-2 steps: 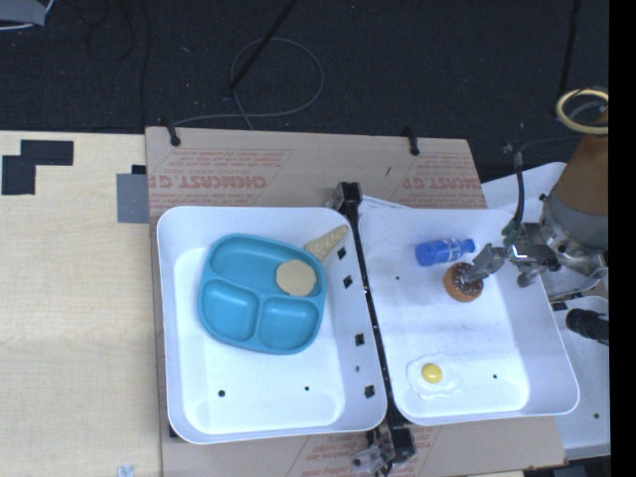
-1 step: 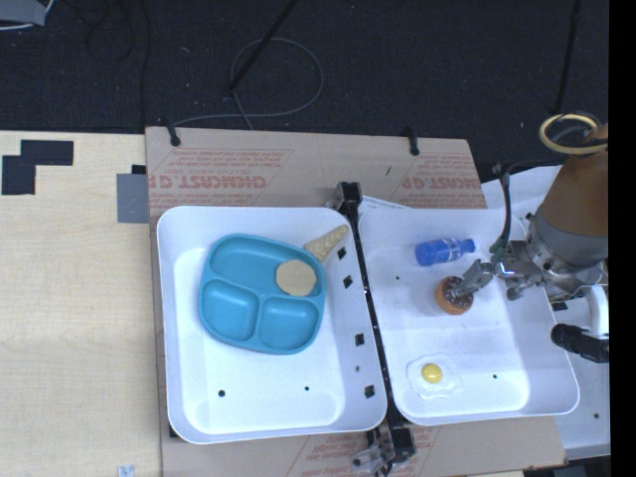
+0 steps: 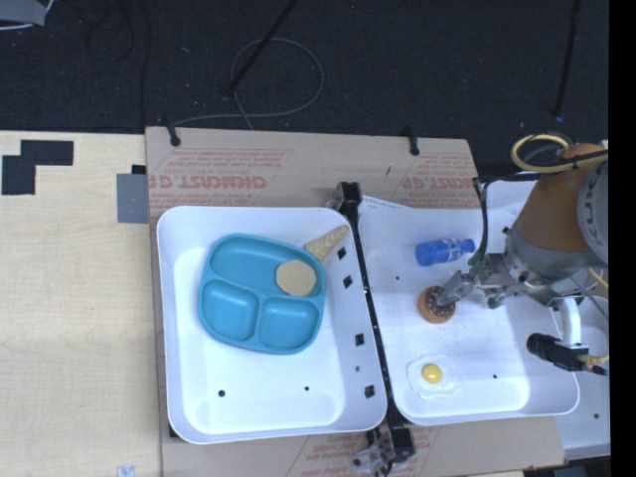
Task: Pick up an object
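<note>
Item, the likeliest pick: small round brown object [image 3: 435,306], lying in the right bin [image 3: 497,391], a little left of that bin's centre. No marked long axis that we can make out; it reads as roughly round from above.

Relation to the gripper [image 3: 449,293]: the tip sits just beside the brown object, on its right and slightly to the far side, so we judge the object lies left and a touch nearward of it. Whether they touch, we cannot tell. Whether the tip is spread or closed, we cannot tell either.

Arm [image 3: 556,232]: enters over the bin's right edge, wrist tilted down and leftward, low over the bin floor.

Neighbours in the same bin: blue bottle [image 3: 443,251] toward the far edge, long axis running left to right; fried-egg toy [image 3: 431,374] near the near edge.

Left bin [image 3: 189,386]: blue divided plate [image 3: 256,301] bearing a tan disc [image 3: 295,278]; a tan cone-like piece [image 3: 329,239] near the far right corner.
</note>
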You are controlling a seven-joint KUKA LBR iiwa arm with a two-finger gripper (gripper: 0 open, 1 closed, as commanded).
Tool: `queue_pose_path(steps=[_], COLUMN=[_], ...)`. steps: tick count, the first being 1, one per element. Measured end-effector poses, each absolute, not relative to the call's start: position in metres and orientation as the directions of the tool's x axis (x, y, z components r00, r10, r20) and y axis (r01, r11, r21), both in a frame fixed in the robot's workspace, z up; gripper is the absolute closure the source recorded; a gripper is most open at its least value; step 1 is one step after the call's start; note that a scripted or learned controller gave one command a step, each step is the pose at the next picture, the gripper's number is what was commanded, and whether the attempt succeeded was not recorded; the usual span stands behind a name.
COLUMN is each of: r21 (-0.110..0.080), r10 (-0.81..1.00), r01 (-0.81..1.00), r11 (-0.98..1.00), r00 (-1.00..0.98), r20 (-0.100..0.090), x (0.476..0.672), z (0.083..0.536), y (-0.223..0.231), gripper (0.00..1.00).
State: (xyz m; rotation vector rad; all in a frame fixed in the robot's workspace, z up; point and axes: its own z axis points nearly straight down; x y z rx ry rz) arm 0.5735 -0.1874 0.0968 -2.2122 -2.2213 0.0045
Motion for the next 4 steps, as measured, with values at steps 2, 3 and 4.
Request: queue_pose_path(steps=[2, 3, 4], r21=[0.002, 0.004, 0.002], r10=[1.000, 1.000, 1.000], r01=[1.000, 1.000, 1.000], r11=[0.000, 0.002, 0.002], r00=[0.000, -0.002, -0.002], r20=[-0.001, -0.001, -0.001], x=[0.581, 0.587, 0.588], z=[0.168, 0.227, 0.264], y=[-0.195, -0.188, -0.189], gripper=[1.00, 1.00, 1.00])
